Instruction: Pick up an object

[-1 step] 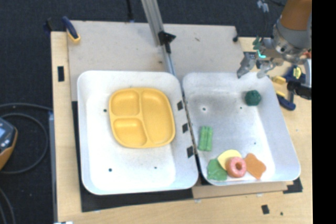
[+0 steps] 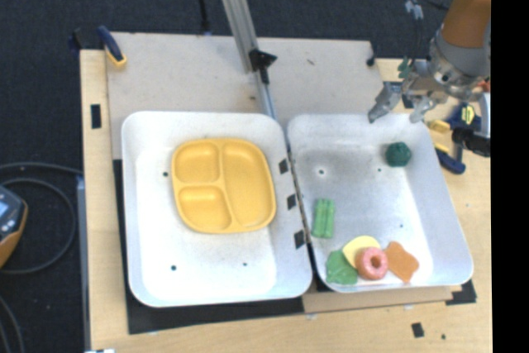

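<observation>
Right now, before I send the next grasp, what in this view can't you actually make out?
- Gripper: small and blurred at the right bin's far rim; finger state unreadable.
- Arm: cut off by the frame's right side.
- Light green piece: partly hidden behind the yellow disc and pink ring; shape unclear.
- Dark green object: too small to identify.
- Orange piece: outline blurred.

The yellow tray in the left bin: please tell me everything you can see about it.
The yellow tray looks like smooth moulded plastic, roughly square with rounded corners and a raised rim. Ridges split it into three compartments: two at the left, one long at the right. All three hold nothing. It lies flat, slightly turned, on the floor of the left bin, nearer that bin's far side. Nothing else touches it.
</observation>
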### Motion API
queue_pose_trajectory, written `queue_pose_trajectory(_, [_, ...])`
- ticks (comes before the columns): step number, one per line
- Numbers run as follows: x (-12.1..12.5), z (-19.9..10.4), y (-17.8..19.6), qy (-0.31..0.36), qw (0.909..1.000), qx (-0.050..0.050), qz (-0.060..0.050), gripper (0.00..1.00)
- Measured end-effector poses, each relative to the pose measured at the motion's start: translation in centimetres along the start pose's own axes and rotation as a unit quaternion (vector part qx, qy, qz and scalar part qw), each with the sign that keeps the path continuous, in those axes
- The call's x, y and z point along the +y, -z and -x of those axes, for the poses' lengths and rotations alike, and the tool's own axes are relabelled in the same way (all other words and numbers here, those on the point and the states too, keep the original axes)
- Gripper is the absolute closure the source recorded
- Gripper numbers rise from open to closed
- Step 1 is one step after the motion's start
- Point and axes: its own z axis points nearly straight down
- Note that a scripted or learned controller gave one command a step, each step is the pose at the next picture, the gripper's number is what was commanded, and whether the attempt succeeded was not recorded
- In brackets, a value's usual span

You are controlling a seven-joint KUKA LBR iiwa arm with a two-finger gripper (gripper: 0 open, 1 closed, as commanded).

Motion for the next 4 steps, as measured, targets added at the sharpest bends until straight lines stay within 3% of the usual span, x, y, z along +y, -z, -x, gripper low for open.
queue_pose_trajectory(2, [0.9,0.9,-11.7,0.0,1.0,0.0,-0.001,0.0])
queue_pose_trajectory(3, [1.0,1.0,-13.2,0.002,1.0,-0.001,-0.001,0.0])
queue_pose_trajectory(4, [1.1,1.2,-11.9,0.003,1.0,-0.003,0.002,1.0])
